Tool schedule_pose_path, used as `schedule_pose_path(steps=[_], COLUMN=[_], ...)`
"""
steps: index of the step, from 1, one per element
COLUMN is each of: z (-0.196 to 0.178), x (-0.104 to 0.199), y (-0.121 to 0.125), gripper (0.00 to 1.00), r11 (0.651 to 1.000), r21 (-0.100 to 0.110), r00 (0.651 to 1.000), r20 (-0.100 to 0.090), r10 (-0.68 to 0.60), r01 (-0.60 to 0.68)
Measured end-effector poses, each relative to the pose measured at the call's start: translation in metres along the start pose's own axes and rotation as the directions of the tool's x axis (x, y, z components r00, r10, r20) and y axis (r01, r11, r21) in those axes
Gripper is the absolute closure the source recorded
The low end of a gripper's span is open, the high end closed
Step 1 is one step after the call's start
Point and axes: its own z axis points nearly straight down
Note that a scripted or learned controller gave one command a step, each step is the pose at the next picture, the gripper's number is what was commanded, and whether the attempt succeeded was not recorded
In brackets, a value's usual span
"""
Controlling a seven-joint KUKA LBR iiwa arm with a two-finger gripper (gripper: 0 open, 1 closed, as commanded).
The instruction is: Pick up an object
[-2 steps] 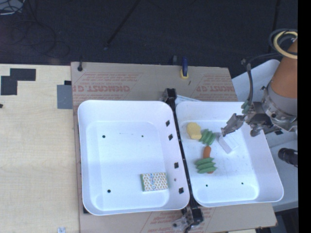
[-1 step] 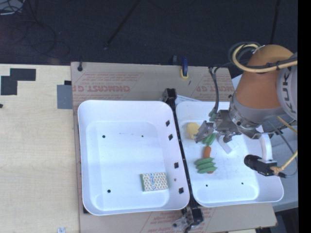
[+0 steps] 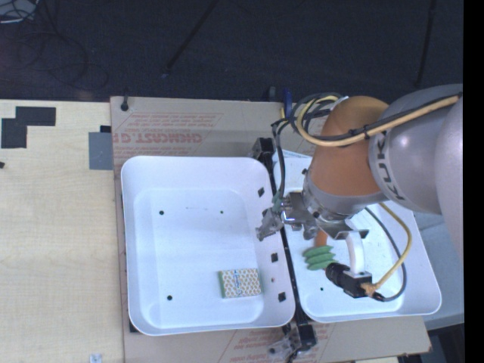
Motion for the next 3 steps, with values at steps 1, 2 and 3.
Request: schedule_pose_path(steps=[1, 2, 3], z=[-0.082, 0.002, -0.002], x=[-0.036, -0.057, 0.001], y=[-0.007, -0.028, -0.019], gripper=[0.0, 0.0, 0.0], r11=[1.0, 1.0, 1.0], r21=[-0.012, 0.004, -0.005], r00=[1.0, 1.0, 1.0], r20=[0.003, 0.002, 0.0], r10=[0.007, 0.008, 0.0], r01=[-0.007, -0.008, 0.0])
